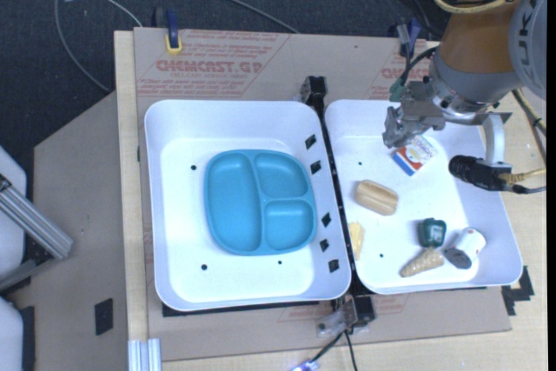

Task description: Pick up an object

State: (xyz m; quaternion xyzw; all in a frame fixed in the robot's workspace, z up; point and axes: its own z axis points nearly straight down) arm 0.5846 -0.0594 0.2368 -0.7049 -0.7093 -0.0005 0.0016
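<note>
The grey arm with its orange band reaches in from the right, and its two-finger gripper hangs low over the upper part of the right-hand shallow white bin. Whether the jaws stand wide or narrow cannot be told from this slant. Just beside the gripper tip, on the bin floor, lies a small white card-like packet with red and blue print. Lower in the same bin rest a tan bread-roll-shaped piece, a pale yellow wedge by the divider, a small dark green block, a beige ridged cone and a grey-and-white rounded object. The left-hand shallow white bin bears a light blue three-compartment plastic plate
</note>
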